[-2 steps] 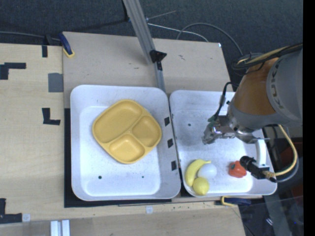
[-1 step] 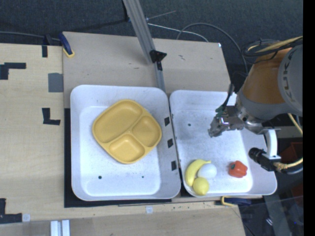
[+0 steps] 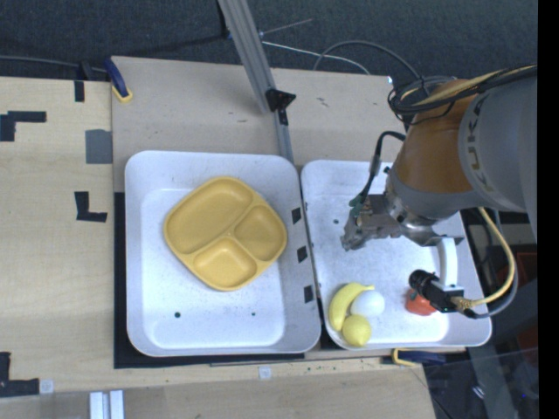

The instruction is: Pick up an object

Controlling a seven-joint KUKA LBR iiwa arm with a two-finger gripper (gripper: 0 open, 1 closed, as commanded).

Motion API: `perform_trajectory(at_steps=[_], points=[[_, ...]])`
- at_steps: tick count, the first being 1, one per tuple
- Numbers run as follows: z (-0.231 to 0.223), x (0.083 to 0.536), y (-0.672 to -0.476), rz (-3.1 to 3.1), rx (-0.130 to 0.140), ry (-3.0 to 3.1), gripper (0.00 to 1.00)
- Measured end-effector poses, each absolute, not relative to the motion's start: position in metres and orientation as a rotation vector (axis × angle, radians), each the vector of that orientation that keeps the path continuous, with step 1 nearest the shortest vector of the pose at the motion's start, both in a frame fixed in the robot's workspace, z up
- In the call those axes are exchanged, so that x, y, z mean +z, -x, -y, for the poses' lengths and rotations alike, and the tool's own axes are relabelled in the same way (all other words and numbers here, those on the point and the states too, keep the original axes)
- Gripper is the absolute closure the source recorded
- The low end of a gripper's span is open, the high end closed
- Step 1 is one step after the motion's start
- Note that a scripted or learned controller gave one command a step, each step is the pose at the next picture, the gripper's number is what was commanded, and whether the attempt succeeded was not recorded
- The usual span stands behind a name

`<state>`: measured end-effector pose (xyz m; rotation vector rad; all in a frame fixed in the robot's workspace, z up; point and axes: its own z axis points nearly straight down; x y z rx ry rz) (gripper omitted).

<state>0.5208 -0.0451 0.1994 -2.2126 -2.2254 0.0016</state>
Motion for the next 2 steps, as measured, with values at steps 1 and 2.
perform_trajectory(at_steps=[1, 2], points=[[-0.014, 0.214, -0.518, 2.229, -0.002, 2.210, 1.00], [-0.060, 0.213, -0.512, 2.227, 0.001, 2.211, 1.00]])
